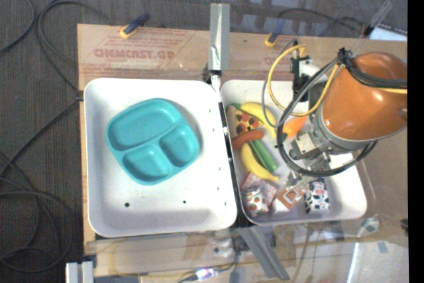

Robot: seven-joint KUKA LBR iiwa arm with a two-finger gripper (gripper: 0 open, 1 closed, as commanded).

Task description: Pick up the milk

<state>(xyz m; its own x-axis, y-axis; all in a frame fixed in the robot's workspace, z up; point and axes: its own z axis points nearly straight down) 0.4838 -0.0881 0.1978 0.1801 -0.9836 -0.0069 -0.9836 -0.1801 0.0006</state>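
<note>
White milk carton [317, 196], black patches, upright, right bin [354, 205]

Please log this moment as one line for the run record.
arm: over right bin | pincer: low, near milk | milk: on bin floor, front right | tray: left bin

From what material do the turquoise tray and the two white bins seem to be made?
The turquoise tray looks like moulded plastic with a matte to slightly glossy finish: one even colour, rounded edges and three smooth pressed compartments. The left bin and the right bin also look like plastic, thin and smooth, with rounded corners and a soft sheen. Painted metal cannot be ruled out from this view.
</note>
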